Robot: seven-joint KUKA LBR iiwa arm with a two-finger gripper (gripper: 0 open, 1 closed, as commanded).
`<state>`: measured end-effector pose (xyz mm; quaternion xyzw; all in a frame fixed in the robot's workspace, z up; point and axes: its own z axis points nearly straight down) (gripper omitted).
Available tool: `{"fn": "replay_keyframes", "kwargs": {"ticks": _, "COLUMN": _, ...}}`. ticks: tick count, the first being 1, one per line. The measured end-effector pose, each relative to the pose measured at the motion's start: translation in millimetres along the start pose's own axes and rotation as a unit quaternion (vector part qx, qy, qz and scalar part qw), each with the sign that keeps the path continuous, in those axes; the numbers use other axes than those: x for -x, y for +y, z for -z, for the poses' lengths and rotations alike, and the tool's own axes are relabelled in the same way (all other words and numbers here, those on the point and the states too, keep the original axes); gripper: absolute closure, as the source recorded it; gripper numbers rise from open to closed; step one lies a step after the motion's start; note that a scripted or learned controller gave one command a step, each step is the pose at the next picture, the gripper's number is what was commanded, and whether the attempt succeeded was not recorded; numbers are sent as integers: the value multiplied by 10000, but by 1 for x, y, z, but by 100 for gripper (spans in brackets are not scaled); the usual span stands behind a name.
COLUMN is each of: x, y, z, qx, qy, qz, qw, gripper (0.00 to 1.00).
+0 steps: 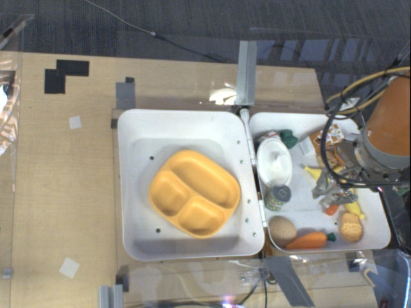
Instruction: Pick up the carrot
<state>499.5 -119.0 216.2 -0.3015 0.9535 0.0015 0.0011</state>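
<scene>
The orange carrot [308, 240], with a green stub at its right end, lies along the front wall of the right bin [383, 236]. My gripper [329, 194] hangs over the right half of that bin, above and slightly right of the carrot and clear of it. The arm's orange band and cables cover the bin's right side.
Beside the carrot lie a tan egg-shaped item [282, 228] and a bread-like piece [350, 226]. A green can [277, 197], a white container [275, 160], yellow banana pieces [353, 205] and a small red item [332, 208] crowd the right bin. A yellow divided plate [194, 192] sits in the left bin [138, 172].
</scene>
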Motion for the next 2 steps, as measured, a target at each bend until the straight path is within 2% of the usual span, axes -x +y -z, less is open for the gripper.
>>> {"fn": "replay_keyframes", "kwargs": {"ticks": 1, "x": 2, "y": -46, "z": 70, "qx": -55, "qy": -46, "qz": -1999, "qw": 9798, "gripper": 100}}
{"fn": "replay_keyframes", "kwargs": {"ticks": 2, "x": 9, "y": -8, "z": -28, "qx": -5, "qy": -1, "qz": -1894, "qw": 9819, "gripper": 100}}
